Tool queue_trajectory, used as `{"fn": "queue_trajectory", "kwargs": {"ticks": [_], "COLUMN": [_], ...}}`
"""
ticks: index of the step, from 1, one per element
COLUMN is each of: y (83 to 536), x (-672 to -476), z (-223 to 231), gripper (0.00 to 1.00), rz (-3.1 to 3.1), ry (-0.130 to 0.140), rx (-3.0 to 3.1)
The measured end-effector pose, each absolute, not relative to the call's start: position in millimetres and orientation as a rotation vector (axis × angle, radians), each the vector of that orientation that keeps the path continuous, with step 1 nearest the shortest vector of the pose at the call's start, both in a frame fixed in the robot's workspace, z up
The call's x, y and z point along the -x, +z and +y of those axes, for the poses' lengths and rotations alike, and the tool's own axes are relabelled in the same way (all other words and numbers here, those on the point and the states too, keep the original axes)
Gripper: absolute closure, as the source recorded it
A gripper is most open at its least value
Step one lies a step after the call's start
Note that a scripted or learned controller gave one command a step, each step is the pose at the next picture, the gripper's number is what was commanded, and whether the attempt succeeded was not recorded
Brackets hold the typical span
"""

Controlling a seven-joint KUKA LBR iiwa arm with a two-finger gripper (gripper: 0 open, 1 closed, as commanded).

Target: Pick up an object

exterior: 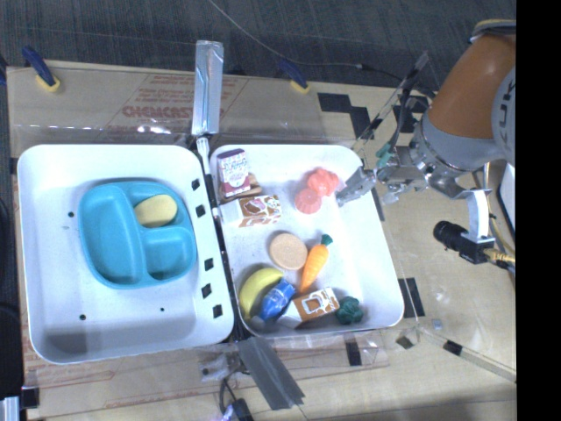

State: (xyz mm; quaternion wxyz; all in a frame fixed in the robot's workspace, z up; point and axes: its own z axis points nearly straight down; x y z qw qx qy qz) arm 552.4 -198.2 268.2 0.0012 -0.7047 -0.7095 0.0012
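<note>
Right bin (379, 235), near edge: green toy (350, 309), small carton (316, 303), blue bottle (274, 302), banana (256, 285). Centre: carrot (314, 265), tan disc (287, 251). Far edge: pink toy (315, 189), purple pouch (233, 170). Gripper (358, 185) at the far right corner, beside the pink toy; finger spacing cannot be told. Left bin (44, 305): blue tray (131, 235) carrying a yellow piece (155, 210).

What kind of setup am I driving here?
Likely a robot-grasping lab bench: two white bins side by side, toy food like a carrot, and clamps holding the board.
</note>
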Motion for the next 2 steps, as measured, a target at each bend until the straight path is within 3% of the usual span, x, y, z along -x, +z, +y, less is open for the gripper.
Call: {"fn": "queue_trajectory", "kwargs": {"ticks": [1,2], "y": [164,148], "x": [-475.0,-491.0], "z": [-164,-180], "gripper": [0.0,0.0], "rz": [-2.306,-2.336], "ry": [0.007,0.002], "rx": [2.12,2.1]}}
